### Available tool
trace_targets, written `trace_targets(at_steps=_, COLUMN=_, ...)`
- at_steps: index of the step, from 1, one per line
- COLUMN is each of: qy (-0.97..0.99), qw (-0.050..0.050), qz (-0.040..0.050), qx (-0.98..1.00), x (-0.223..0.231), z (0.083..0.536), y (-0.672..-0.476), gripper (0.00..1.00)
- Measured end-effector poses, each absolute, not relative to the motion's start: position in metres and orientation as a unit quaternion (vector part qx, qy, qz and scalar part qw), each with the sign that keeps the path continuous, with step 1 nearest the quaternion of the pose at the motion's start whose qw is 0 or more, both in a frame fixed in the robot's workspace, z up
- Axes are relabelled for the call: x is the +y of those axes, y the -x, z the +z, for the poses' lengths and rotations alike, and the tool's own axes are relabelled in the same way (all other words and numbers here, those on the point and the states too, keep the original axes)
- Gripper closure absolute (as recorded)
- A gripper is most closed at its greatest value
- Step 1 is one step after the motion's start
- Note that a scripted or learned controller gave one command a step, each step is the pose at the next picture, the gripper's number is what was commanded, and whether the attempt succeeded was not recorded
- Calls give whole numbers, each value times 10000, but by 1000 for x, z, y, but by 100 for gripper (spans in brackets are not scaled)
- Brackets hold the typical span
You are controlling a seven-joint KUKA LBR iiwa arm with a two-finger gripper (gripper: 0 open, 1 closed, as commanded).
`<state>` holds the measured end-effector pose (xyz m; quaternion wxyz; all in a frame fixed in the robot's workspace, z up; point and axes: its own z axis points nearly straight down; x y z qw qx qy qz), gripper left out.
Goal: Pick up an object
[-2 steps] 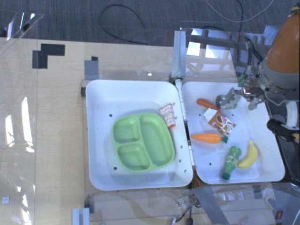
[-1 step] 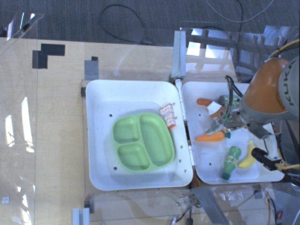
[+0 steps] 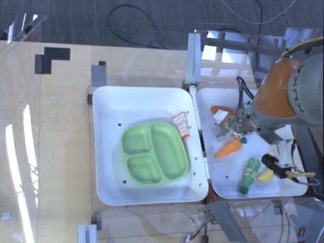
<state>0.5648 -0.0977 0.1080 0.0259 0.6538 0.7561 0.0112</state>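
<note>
The approach step is judged to be in hand: the gripper [image 3: 234, 127], whose opening cannot be told, is lowered in the right bin [image 3: 215, 178] just above the carrot [image 3: 228, 148], over which closing is next required.

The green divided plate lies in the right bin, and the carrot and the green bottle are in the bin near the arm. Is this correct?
Not quite. The camera view shows the green divided plate in the left bin, not the right one. The rest holds: the carrot and the green bottle lie in the right bin, on the arm's side.
</note>
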Motion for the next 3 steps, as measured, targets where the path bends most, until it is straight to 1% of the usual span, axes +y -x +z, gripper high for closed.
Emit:
trace_targets(at_steps=1, qy=-6327, qw=267, qz=132, qx=7738, x=-102, z=108, y=-560, gripper=0)
trace_targets(at_steps=2, qy=-5443, qw=302, qz=83, qx=8383, x=-104, z=108, y=-555, gripper=0)
trace_targets(at_steps=3, qy=-6013, qw=284, qz=126, qx=7984, x=-100, z=108, y=-558, gripper=0)
